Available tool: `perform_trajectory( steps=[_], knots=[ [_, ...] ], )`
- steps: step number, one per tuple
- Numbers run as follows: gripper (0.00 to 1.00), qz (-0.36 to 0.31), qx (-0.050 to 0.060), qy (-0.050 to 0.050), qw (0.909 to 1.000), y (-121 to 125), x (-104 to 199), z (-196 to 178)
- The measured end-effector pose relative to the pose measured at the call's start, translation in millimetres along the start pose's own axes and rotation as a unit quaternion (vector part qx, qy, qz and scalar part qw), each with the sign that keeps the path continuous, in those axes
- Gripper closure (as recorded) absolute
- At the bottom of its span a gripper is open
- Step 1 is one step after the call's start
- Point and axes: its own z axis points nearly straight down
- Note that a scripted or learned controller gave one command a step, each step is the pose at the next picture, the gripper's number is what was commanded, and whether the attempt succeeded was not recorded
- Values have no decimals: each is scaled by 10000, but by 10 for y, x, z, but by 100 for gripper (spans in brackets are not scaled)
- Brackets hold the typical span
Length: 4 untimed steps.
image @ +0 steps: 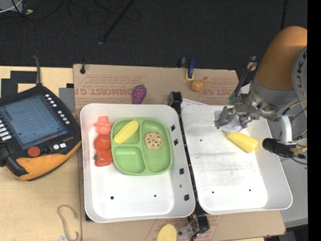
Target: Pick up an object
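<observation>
Camera view, from above the bench. Two white bins side by side on brown cardboard. The left bin [100, 195] holds a green divided plate [142, 147]; a yellow corn cob [125, 131] lies in its upper-left compartment, a chocolate-chip cookie [153, 140] in its upper-right, and the lower compartment shows bare green. A red-and-pink toy piece [102, 141] lies just beside the plate's left edge, touching or nearly so.

The right bin [241, 185] holds a yellow block-like object [242, 141] near its upper right area, lying tilted. The arm [281, 59] reaches in from the right, orange band up top, grey wrist below. The gripper [225, 120] hangs just above and left of the yellow object, very close to it; I cannot tell whether it touches. Whether the pincer is spread or pressed together, I cannot tell; the tip is a grey blur.

Off the bins: a purple grape bunch [139, 93] and a small orange piece [199, 84] on the cardboard behind, a yellow rounded thing [166, 232] at the front edge, and a teach pendant [35, 129] with screen and orange casing on the bench to the left.
</observation>
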Motion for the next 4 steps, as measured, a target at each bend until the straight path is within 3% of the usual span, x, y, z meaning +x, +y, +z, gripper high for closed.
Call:
perform_trajectory(
  steps=[3,4],
  knots=[
    [100,-45,41,9,10000,-507,1430,132],
    [100,-35,20,3,10000,-436,1458,-45]
  ],
)
